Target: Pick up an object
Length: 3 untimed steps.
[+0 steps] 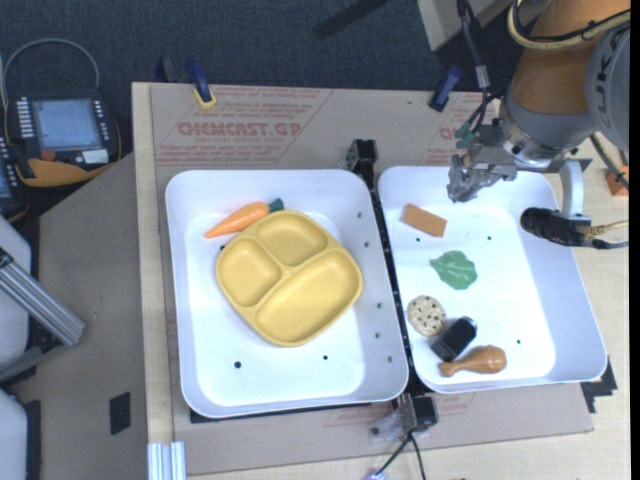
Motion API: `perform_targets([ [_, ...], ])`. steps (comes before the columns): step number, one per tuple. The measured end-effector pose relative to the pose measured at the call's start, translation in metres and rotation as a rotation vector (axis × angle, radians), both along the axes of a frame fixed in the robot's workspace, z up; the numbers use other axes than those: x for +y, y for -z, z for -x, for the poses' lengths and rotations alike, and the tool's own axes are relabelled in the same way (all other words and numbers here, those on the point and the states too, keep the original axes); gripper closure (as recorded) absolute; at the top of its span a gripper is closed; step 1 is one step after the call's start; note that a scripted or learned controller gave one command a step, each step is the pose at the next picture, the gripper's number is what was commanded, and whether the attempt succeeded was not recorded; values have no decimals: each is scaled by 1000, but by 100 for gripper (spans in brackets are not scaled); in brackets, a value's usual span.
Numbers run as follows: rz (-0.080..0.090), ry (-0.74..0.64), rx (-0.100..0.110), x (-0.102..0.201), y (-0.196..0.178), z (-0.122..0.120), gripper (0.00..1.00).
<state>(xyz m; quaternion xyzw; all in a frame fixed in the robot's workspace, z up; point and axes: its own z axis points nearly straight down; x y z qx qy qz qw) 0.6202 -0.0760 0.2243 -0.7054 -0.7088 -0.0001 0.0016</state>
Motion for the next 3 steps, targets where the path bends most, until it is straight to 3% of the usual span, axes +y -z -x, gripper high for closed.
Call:
perform_targets([
  [3, -1, -1, -1, 141, -14, 41, 100],
])
